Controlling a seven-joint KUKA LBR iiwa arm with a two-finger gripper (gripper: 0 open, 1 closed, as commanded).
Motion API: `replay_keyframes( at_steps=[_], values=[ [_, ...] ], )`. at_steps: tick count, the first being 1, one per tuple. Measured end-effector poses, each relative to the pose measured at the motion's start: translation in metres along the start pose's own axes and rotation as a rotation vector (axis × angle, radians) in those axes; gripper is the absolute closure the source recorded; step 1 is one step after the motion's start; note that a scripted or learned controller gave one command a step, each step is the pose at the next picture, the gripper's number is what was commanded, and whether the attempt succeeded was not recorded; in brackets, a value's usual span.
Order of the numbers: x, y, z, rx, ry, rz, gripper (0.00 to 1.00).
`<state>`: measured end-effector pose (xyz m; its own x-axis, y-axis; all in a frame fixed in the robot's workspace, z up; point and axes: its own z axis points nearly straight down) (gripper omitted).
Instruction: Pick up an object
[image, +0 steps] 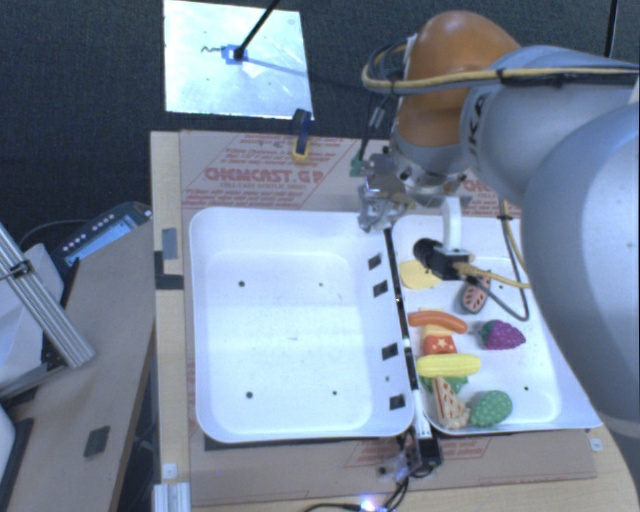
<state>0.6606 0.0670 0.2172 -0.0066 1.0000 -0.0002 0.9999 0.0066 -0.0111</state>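
Toy foods lie in the right bin (545, 395): a flat yellow piece (413, 276), a watermelon slice (473, 297), an orange carrot (438, 320), purple grapes (502, 335), a red and orange piece (440, 344), a yellow corn cob (447, 366), a pizza-like wedge (450, 406) and a green broccoli (490, 407). My gripper (376, 212) hangs over the far end of the divider between the bins, up and left of the yellow piece. Nothing shows held in it.
The left bin (285, 330) sits beside the right one, with black clips (389, 351) along the shared rim. The big grey arm (560, 150) covers the right bin's far right side. A blue and yellow clamp (300, 137) stands behind the bins.
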Motion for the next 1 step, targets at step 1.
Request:
replay_keyframes(
  at_steps=[1],
  values=[
    [0.0238, 0.0084, -0.0770, -0.019, 0.002, 0.000, 1.00]
  ],
)
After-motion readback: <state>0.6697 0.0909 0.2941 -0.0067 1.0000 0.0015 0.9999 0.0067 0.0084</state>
